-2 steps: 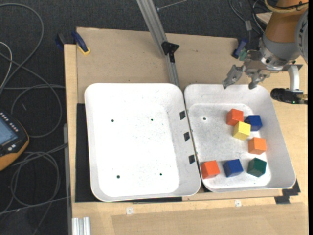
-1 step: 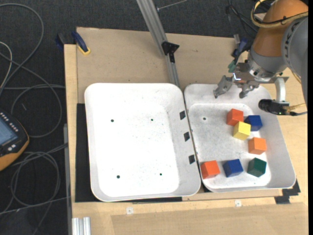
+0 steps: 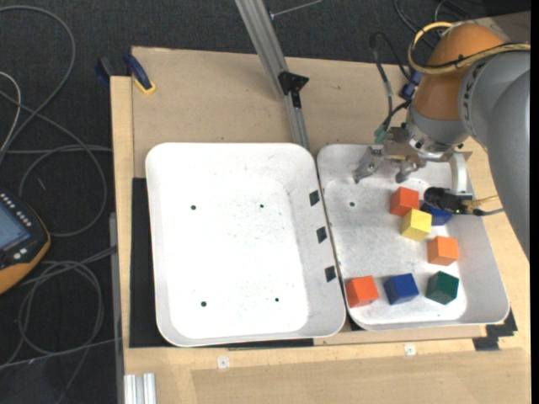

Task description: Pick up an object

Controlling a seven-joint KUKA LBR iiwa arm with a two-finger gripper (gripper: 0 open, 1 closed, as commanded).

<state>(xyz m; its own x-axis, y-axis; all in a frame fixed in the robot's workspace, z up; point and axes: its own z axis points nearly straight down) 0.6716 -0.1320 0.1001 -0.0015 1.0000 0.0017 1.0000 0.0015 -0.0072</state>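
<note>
End effector (image 3: 383,168) with fingers spread above right bin (image 3: 362,225), near coloured blocks (image 3: 418,224).

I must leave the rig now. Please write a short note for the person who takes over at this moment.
Gripper: open, holding nothing, above the far end of the right bin.
Blocks in that bin: red, yellow and an orange one in the middle; another orange, blue and green along the near edge.
Done: nothing picked yet.
Left: descend, grasp one block, lift.

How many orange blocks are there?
3, all in the right bin: one near the tool, one mid-right, one at the front. The arm may hide more.
</note>
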